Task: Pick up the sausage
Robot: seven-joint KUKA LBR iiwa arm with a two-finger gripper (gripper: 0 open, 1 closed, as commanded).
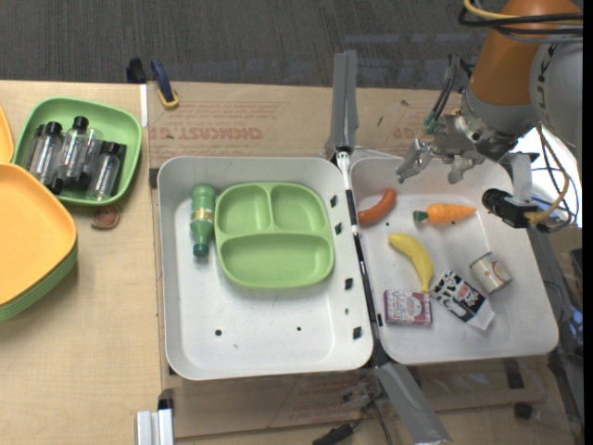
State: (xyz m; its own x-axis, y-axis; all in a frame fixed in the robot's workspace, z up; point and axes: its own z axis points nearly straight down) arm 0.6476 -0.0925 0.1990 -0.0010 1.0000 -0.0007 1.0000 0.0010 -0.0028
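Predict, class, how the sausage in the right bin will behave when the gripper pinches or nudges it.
The sausage looks smooth and rounded, so it may roll or slip from the gripper. Its slight curve suggests a fairly stiff toy. Lying apart from the banana, it has room to skid.

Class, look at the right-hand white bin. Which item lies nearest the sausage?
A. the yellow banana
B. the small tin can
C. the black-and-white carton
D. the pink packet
A: the banana lies just below and to the right of the sausage in the right bin, while the can, pink packet and carton sit farther off.
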